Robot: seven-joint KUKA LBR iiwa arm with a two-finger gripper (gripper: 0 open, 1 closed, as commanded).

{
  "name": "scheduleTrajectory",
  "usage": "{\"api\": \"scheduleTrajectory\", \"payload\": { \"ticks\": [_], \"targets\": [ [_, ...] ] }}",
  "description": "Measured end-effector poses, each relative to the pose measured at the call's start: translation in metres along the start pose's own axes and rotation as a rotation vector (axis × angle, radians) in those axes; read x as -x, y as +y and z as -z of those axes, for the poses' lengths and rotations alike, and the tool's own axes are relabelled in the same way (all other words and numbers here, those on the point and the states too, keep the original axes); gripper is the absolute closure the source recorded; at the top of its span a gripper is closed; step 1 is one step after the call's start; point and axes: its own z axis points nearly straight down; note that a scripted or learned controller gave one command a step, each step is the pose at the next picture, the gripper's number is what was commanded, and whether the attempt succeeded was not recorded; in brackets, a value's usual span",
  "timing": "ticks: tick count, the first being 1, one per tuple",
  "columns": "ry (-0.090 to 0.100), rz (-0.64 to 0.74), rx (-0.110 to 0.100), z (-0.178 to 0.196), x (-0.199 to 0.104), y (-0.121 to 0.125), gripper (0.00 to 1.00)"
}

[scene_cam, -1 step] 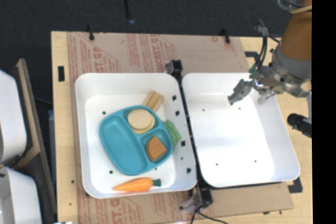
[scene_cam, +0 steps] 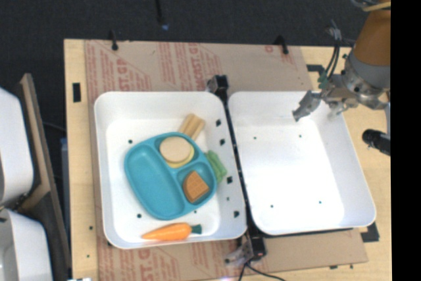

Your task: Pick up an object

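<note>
Two bins sit side by side on the table (scene_cam: 79,141), the left bin (scene_cam: 105,161) touching the right bin (scene_cam: 342,161) along their shared edge. A divided tray (scene_cam: 154,184) lies in the middle of the left bin, and everything else is placed around it. A round biscuit (scene_cam: 176,150) rests in the tray's far compartment and a square waffle (scene_cam: 196,187) in its right compartment. A wooden block (scene_cam: 191,126) lies just behind the tray, touching its far edge. A carrot (scene_cam: 172,231) lies in front of the tray, near the bin's front wall. The pincer (scene_cam: 318,106) hangs well to the right of the tray, over the right bin's far edge.
</note>
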Motion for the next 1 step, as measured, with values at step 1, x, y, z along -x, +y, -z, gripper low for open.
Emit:
{"api": "scheduleTrajectory", "payload": {
  "ticks": [1],
  "targets": [
    [0.001, 0.001, -0.003, -0.0537, 0.0256, 0.0197, 0.0]
  ]
}}
